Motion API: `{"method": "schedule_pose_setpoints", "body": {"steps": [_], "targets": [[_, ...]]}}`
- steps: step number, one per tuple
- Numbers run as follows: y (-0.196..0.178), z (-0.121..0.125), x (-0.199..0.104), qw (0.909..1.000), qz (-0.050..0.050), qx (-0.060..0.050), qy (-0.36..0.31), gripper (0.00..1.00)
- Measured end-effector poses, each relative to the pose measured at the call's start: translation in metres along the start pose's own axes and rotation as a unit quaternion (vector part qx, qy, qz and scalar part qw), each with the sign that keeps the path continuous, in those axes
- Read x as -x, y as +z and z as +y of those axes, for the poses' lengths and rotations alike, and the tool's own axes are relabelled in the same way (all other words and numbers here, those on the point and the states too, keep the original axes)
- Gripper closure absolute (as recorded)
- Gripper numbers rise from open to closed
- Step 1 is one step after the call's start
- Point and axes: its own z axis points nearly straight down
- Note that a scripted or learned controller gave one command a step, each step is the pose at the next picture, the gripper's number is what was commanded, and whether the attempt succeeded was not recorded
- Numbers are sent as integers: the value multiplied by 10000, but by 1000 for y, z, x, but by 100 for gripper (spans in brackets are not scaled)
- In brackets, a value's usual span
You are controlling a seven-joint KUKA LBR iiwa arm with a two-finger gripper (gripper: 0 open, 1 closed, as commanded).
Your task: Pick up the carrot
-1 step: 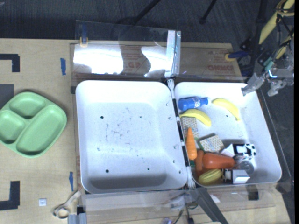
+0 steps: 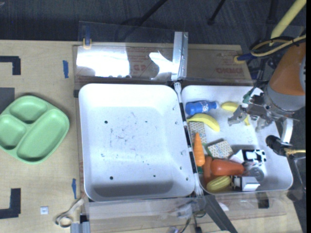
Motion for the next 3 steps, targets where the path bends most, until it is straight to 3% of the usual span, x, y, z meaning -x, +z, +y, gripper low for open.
{"method": "schedule_pose_setpoints", "body": {"steps": [1,2,3], "targets": [[23,41,-26,9993,-1,2,371,0],[49,40,-41,9739,-16,-22,2269,0],[43,70,-35,9150,-32,-43,4034,0]]}}
